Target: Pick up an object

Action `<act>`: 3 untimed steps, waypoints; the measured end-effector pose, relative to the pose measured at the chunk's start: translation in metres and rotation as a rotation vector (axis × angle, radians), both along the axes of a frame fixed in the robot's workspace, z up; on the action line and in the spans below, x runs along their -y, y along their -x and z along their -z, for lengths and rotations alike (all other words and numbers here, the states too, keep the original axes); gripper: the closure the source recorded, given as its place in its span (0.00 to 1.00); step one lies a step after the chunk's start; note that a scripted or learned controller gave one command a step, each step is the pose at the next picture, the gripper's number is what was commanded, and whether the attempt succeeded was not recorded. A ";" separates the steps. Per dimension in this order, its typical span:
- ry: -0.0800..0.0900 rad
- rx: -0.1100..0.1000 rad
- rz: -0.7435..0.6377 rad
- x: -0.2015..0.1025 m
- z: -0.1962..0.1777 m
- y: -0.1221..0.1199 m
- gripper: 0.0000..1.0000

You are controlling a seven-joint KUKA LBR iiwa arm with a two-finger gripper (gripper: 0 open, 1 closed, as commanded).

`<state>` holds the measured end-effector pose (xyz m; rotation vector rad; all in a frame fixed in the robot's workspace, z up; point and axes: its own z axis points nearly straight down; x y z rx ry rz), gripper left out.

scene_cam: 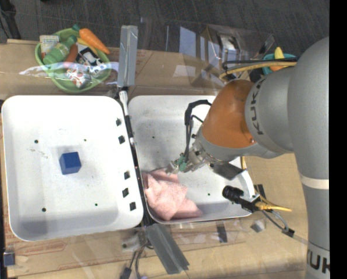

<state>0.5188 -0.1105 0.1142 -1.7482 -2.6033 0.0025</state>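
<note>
A pink crumpled cloth (167, 195) lies in the right bin (161, 115), against its near left corner. My gripper (182, 165) hangs just above the cloth's far edge, reaching in from the right under the orange wrist band. Nothing shows between its tips. A blue cube (70, 162) rests in the left bin (57, 214), a little left of centre.
A green bowl (74, 60) with toy vegetables and wrappers sits on the bench behind the left bin. The grey divider with black clips (128, 156) runs between the two bins. The arm covers the right bin's far right part.
</note>
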 end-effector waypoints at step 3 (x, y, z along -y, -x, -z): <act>0.001 -0.002 0.044 -0.006 0.014 -0.006 1.00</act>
